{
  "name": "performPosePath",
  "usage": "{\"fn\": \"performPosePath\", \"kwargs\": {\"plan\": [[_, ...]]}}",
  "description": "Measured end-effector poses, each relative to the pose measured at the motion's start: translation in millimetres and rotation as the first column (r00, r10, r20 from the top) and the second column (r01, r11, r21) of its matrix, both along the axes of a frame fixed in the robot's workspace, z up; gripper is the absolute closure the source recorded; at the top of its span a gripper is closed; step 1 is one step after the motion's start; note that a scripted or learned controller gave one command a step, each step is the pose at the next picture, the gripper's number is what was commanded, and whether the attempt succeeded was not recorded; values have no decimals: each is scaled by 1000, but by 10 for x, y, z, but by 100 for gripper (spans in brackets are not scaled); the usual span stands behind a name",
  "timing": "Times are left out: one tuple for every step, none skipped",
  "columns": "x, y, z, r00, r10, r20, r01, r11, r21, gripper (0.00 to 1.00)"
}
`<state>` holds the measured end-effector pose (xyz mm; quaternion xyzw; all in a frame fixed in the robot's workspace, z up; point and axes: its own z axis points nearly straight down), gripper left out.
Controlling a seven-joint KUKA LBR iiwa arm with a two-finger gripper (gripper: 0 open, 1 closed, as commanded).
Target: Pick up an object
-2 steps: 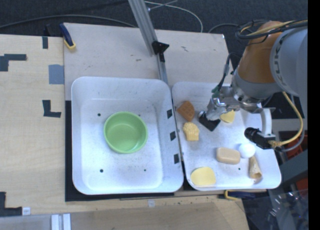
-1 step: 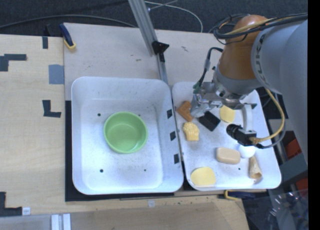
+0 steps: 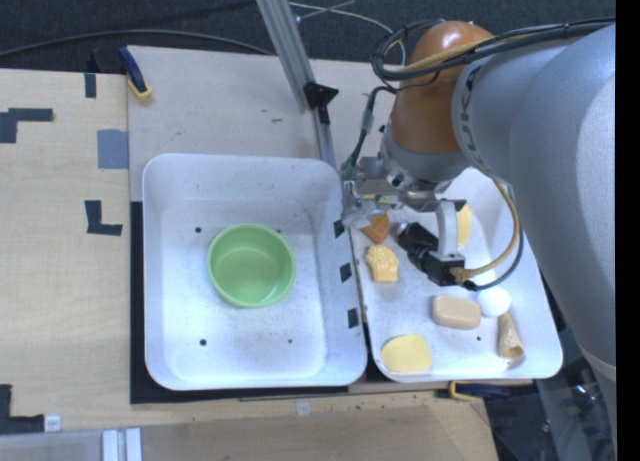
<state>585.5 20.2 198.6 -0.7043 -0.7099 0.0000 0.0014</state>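
Over right bin point(image 3: 540, 354), unlabelled gripper point(image 3: 372, 211) near orange piece point(image 3: 377, 229)

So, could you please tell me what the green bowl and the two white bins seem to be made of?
The green bowl looks like moulded plastic: even pale green colour, smooth matt surface, thin rounded rim. The left bin and right bin look like thin formed white plastic, with rounded corners and soft sheen, though coated metal can't be ruled out.
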Motion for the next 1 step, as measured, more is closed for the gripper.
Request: {"fn": "performPosePath", "kwargs": {"plan": [[147, 544, 180, 1000, 0, 2, 0, 1000, 0, 100]]}}
